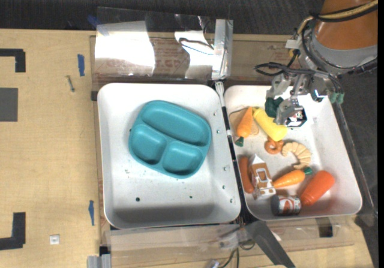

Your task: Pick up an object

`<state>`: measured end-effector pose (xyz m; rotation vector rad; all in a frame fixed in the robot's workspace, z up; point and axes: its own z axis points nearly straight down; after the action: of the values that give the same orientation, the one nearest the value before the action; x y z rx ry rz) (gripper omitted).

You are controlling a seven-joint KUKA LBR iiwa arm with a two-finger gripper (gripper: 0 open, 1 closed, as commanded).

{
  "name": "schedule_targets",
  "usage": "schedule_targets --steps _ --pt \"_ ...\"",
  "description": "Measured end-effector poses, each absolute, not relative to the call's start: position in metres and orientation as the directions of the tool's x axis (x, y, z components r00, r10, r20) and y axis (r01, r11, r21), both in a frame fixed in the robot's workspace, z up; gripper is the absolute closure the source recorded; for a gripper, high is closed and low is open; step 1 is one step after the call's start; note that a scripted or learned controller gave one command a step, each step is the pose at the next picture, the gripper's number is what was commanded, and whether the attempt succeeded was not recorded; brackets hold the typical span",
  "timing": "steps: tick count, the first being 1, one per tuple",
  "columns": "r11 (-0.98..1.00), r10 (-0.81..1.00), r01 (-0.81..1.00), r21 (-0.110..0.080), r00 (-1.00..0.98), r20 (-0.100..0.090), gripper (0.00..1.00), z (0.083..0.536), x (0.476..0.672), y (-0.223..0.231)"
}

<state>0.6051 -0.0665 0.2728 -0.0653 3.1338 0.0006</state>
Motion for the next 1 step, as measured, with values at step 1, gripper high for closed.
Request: schedule_targets --steps 1 --pt "0.994 -0.106 -0.106 0.000 -0.994 -0.002 1.00 0.2280 0.5302 -0.0956"
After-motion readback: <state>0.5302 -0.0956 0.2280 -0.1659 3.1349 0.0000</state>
